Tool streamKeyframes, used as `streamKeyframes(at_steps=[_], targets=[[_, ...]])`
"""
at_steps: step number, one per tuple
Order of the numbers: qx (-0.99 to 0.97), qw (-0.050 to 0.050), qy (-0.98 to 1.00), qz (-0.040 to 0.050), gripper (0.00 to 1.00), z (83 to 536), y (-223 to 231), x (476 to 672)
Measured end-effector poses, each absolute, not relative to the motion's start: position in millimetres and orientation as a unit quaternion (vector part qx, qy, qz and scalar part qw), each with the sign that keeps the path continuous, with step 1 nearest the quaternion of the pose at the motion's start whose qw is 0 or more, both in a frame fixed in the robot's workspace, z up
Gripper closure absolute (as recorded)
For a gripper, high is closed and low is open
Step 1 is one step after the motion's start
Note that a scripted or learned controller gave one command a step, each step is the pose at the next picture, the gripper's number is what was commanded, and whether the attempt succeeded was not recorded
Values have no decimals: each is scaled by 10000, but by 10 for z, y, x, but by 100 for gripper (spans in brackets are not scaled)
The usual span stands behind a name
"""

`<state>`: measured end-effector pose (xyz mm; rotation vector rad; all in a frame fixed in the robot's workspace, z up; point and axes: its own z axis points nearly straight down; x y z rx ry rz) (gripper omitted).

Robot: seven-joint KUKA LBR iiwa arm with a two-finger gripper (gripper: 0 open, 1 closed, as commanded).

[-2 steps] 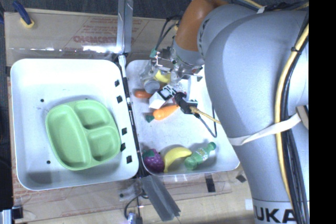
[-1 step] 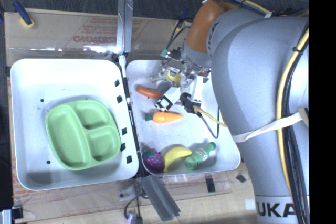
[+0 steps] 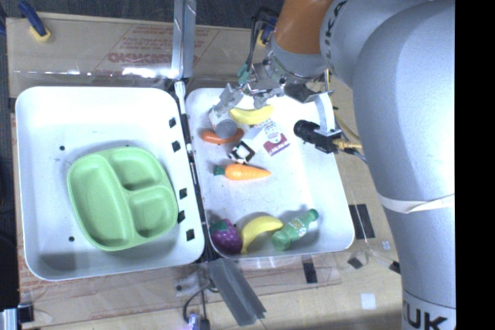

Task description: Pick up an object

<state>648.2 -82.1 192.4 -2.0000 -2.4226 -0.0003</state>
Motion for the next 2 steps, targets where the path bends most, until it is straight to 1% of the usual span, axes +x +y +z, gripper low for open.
streamKeyframes(at_steps=[1, 2], targets=[[-5844, 12, -8115, -4, 0, 964, -1067, 6427], [-5821, -11, -8131, -24, 100, 1093, -1053, 6451]])
